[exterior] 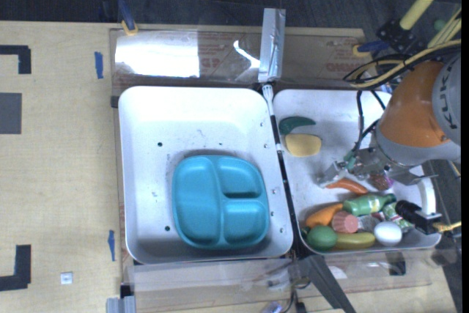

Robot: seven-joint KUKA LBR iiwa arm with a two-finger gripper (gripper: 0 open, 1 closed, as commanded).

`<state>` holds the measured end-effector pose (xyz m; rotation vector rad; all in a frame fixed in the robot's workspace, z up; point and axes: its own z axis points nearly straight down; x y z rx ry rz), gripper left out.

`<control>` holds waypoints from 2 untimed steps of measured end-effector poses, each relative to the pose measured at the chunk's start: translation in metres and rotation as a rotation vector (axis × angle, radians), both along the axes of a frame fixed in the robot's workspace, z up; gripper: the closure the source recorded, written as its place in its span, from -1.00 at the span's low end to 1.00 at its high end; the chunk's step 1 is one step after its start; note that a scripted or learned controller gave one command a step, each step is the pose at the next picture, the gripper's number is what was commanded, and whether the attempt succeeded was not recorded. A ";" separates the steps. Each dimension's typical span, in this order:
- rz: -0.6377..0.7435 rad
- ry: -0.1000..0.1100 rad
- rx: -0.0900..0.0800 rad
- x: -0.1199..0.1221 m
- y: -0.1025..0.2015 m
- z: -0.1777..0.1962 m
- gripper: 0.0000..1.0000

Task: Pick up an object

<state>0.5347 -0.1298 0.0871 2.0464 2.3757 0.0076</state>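
Toy foods (352, 220) in right bin (330, 102), blue tray (220, 200) in left bin (190, 110)

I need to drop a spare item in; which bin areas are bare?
Left white bin: bare floor behind and left of the blue divided plastic plate. Right white bin: bare back strip beyond the yellow oval piece; its front corner is crowded with toy food.
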 end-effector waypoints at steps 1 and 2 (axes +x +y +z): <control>-0.247 0.005 0.001 -0.021 0.027 0.071 -1.00; -0.590 0.006 0.002 0.003 0.022 0.130 -1.00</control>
